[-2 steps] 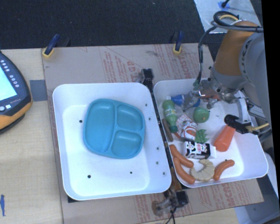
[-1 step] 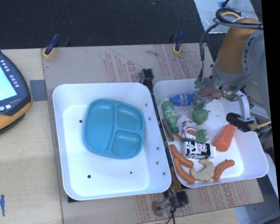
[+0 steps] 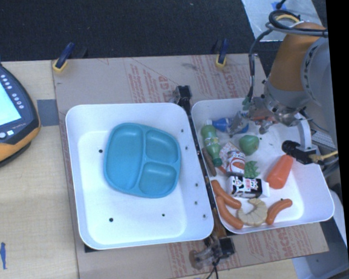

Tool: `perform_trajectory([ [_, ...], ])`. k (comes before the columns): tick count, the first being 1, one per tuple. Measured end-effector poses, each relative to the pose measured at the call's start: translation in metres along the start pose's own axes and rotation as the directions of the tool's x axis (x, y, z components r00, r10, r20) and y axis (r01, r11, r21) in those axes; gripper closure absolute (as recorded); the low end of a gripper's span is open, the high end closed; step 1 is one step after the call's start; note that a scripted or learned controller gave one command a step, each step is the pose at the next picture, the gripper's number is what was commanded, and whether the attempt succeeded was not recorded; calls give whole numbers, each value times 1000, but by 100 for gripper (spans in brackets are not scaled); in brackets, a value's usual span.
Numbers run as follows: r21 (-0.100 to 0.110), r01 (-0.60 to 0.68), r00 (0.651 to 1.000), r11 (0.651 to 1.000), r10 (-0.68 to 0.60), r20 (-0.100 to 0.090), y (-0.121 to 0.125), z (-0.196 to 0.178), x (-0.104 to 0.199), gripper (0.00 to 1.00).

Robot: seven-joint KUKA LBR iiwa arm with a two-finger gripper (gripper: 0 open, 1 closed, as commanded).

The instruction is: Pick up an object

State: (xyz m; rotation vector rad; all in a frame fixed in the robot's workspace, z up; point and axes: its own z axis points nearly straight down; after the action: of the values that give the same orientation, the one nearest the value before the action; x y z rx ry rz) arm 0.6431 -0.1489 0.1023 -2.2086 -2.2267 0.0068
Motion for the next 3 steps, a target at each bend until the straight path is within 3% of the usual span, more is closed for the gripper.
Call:
perform_trajectory([
  [1, -3, -4, 1000, 1000, 4, 3, 13, 10, 43, 0],
  [2, 9, -1, 1000, 1000, 1, 5, 11, 1, 40, 100],
  [3, -6, -4, 1000, 1000, 4, 1, 3, -125, 63, 100],
])
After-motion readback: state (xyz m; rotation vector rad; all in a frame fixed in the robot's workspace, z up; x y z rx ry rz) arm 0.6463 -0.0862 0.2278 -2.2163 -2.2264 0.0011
